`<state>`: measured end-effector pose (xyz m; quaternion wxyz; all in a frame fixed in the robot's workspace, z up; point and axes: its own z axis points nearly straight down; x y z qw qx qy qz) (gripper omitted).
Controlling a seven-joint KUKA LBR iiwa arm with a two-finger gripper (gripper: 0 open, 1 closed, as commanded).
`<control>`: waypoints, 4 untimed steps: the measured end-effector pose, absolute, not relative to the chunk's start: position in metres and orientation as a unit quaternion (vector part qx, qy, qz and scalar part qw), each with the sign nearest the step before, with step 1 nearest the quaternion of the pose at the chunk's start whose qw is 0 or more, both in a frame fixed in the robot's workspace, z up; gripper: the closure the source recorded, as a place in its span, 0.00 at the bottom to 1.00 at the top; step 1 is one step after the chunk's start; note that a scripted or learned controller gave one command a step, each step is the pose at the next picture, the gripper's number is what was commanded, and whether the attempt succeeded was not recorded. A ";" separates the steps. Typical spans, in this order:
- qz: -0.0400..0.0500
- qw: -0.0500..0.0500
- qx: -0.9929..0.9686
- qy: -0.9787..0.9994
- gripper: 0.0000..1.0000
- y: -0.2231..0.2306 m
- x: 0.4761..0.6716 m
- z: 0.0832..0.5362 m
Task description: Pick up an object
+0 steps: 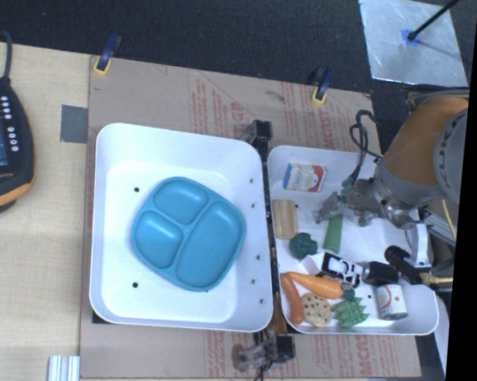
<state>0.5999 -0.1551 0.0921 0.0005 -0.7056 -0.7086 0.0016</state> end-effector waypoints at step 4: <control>0.004 0.000 -0.704 -0.710 0.00 -0.157 0.600 0.113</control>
